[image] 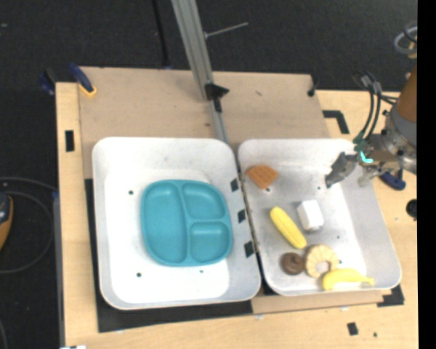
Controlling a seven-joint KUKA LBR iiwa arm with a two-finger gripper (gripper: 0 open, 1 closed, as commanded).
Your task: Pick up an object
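Dark carpet surrounds the wooden bench, on which I see two shallow white bins side by side. Left bin holds a teal divided plate, lying flat near its middle. Right bin holds the loose items.

I find the gripper above the upper right part of the right bin, at the end of the arm entering from the right. Its dark fingers point down and to the left. I cannot tell whether they stand wide or narrow; they blur into one shape. I see nothing between them.

Relative to the fingers: a white block lies just below and slightly left, the nearest item, but apart from them. A yellow corn cob lies further left and below, beside the block. An orange-brown piece lies well to the left at about the same height, near the bin's left wall. A dark brown round piece, a tan ring-shaped item and a banana lie well below, grouped at the bin's lower edge.

An aluminium bar rises behind the bins.
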